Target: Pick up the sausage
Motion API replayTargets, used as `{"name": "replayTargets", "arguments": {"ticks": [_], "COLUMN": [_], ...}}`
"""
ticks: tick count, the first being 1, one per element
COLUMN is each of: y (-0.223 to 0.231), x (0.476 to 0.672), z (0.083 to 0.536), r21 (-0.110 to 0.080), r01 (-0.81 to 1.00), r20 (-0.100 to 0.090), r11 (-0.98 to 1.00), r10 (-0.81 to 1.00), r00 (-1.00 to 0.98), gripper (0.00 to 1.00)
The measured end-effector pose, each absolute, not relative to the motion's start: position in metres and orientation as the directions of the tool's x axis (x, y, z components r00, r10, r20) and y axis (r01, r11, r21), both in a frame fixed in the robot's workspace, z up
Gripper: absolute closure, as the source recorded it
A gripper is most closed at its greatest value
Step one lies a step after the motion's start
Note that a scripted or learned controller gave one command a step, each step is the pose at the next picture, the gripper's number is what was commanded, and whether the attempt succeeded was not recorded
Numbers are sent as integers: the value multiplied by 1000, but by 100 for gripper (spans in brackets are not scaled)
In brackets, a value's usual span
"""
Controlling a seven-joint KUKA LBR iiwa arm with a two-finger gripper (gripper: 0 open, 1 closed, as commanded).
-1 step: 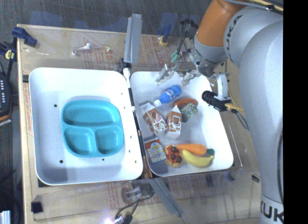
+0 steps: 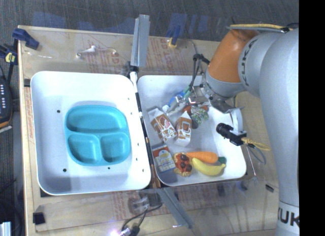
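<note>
In the right bin (image 2: 231, 171), a small reddish-brown piece that looks like the sausage (image 2: 194, 112) lies near the middle, beside something green. It is partly covered by the gripper. The gripper (image 2: 188, 101) hangs low over the bin's upper middle, right above and touching or nearly touching that piece. The grey arm with its orange band (image 2: 228, 60) comes in from the upper right. Nothing can be seen held in the gripper.
Two brown-and-white packets (image 2: 162, 124) (image 2: 184, 129) lie left of the gripper. Along the front wall sit a small red carton (image 2: 163, 158), a cluster of berries (image 2: 183, 163), a carrot (image 2: 203, 156) and a banana (image 2: 208, 168). The left bin (image 2: 45, 169) holds a blue divided tray (image 2: 98, 133).
</note>
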State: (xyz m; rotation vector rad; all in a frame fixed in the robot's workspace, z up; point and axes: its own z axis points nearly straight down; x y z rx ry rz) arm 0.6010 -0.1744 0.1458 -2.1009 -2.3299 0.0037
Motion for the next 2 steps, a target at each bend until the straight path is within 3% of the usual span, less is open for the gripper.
{"name": "replayTargets", "arguments": {"ticks": [1, 2], "y": [-168, -166], "x": [511, 496], "z": [118, 116], "r21": [58, 48], "r01": [975, 892], "r20": [-28, -46], "r11": [212, 450], "r10": [977, 893], "r00": [-211, -448], "gripper": [0, 0]}}
